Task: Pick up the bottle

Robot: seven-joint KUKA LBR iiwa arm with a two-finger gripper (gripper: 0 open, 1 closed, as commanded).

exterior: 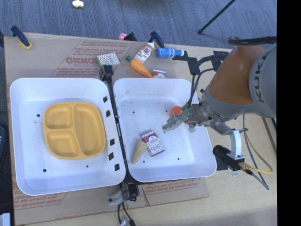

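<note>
You see the tool (170, 124) low inside the right bin (141, 173), near its right half, with the grey arm (235, 86) reaching in from the right. An orange-red thing (176, 110) sits just at the tool's upper side; it is too small to say what it is, or if the tool touches it. Whether the tool is wide or narrow, you cannot tell from here, because the angle hides the gap.

The bottle (169, 53) is not in any bin. It lies on its side on the desk (70, 51) behind the right bin, blue with a white end, just beside a small carton (144, 53) and a carrot (140, 68). So the tool is well apart from the task's thing, and the bin's back wall stands between them.

In the right bin, a red packet (153, 142) and a cone (138, 151) lie touching, closer to the front. The left bin (23, 173) carries a yellow tray (74, 129) with three compartments. These things are probably only distractors.

My judgement: the pick has not started in a useful way. The tool must rise over the wall and go to the back. The bottle lies flat, so it can roll when the tool closes on it, and the carton beside it leaves little room on that side.
</note>
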